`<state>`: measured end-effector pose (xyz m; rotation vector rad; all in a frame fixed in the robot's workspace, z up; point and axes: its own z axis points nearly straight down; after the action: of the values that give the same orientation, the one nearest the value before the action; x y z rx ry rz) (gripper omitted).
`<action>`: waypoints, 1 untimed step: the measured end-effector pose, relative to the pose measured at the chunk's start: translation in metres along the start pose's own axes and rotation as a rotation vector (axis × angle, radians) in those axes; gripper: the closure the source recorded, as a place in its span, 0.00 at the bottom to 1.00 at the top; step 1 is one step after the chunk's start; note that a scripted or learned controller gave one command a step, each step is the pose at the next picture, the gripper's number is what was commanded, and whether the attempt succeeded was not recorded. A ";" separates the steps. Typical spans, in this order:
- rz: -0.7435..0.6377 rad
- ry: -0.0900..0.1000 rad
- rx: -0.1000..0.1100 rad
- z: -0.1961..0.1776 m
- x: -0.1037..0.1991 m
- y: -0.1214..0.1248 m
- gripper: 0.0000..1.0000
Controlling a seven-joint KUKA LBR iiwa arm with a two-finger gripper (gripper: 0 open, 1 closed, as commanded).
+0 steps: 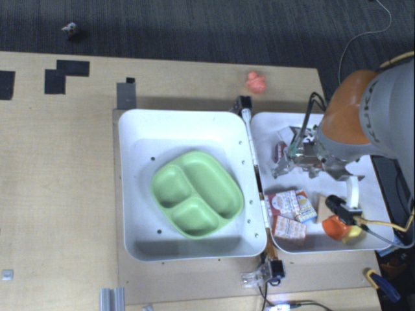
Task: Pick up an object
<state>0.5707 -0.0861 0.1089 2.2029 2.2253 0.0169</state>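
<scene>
The left bin [137, 135] holds a green divided plate [196, 193], lying flat near its middle. To the right of the plate, past the wall the bins share, the right bin [266, 129] holds the loose things. Two printed packets [293, 206] lie nearest the plate, touching one another. An orange thing [333, 227] lies farther right of the plate, by the bin's near wall. The pincer [290, 161] is down in this bin, right of the plate and just beyond the packets, beside a small red and silver thing [280, 151]. I cannot tell whether the pincer is apart or together. A pink lump [256, 81] sits on the table [58, 173], beyond the plate and outside both bins.
</scene>
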 end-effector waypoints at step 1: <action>0.004 -0.001 0.009 0.024 -0.015 0.041 0.00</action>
<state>0.6125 -0.1007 0.0858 2.2112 2.2252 0.0058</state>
